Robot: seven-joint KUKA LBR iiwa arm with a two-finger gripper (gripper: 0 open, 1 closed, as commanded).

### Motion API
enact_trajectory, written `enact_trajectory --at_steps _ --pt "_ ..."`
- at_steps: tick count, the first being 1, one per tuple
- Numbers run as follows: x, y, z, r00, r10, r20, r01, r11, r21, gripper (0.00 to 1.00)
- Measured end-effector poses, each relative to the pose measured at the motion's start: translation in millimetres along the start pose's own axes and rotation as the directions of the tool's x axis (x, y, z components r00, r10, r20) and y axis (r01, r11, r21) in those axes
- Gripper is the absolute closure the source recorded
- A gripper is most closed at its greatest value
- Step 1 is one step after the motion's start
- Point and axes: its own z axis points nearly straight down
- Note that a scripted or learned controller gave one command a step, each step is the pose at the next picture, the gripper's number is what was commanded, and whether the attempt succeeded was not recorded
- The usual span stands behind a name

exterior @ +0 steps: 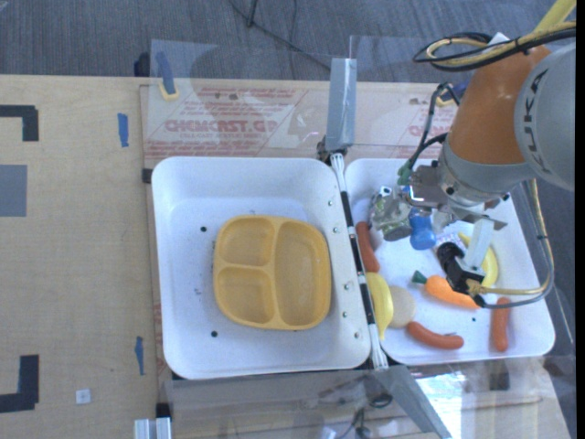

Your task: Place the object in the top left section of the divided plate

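Plate in left bin, all sections bare, top left included. No object chosen visibly: toy foods, carrot among them, lie in right bin. Gripper low over them; grip state cannot tell. Pick, transfer, placement all remain.

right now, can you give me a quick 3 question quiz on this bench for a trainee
1. True or false: the yellow divided plate lies in the left bin.
2. Which item lies nearest the right bin's bottom right corner? A) banana B) hot dog C) carrot
3. Fill in: the pincer hovers above a ____ object.

Key:
1. True.
2. B, the hot dog; the carrot and the banana lie further up.
3. Blue.
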Motion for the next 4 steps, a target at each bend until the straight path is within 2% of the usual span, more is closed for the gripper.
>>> enact_trajectory --at_steps 1,2,3,4 --pt "92.3 -15.1 4.7 0.983 -0.184 -0.001 0.184 0.983 0.000 1.00" --pt "30.7 -62.3 -15.7 0.963 -0.270 -0.002 0.270 0.963 0.000 1.00" --pt "139.6 -54.1 -63.0 0.893 -0.450 0.000 0.450 0.893 -0.003 1.00" --pt "205.4 -87.8 -27.6 0.836 -0.549 0.000 0.549 0.836 -0.001 1.00"
